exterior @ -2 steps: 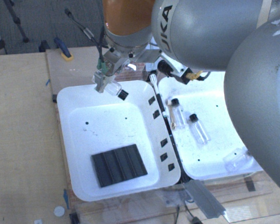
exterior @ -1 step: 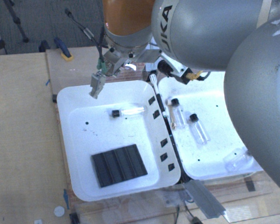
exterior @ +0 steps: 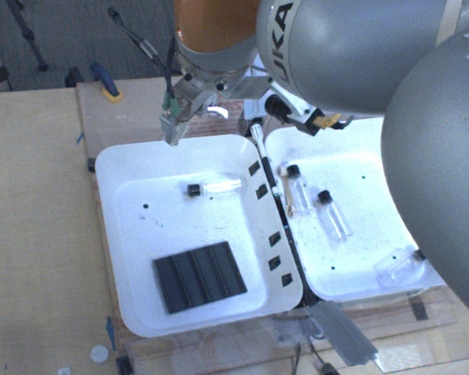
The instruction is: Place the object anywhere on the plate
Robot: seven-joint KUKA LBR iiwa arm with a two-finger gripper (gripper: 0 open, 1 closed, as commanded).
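A black ridged plate (exterior: 200, 277) lies flat in the front part of the left bin (exterior: 128, 233). A clear vial with a black cap (exterior: 214, 188) lies on its side on the bin floor behind the plate, cap pointing left. My gripper (exterior: 175, 124) hangs over the back rim of the left bin, behind and a little left of that vial and apart from it. Nothing shows in the gripper. The big grey arm fills the upper right and hides part of the right bin.
The right bin (exterior: 355, 172) holds two more capped clear vials (exterior: 296, 189) (exterior: 331, 215) and a clear plastic piece (exterior: 397, 268) near its front right corner. A black-marked divider (exterior: 271, 212) runs between the bins. A blue clamp (exterior: 108, 81) sits on the bench behind the left bin.
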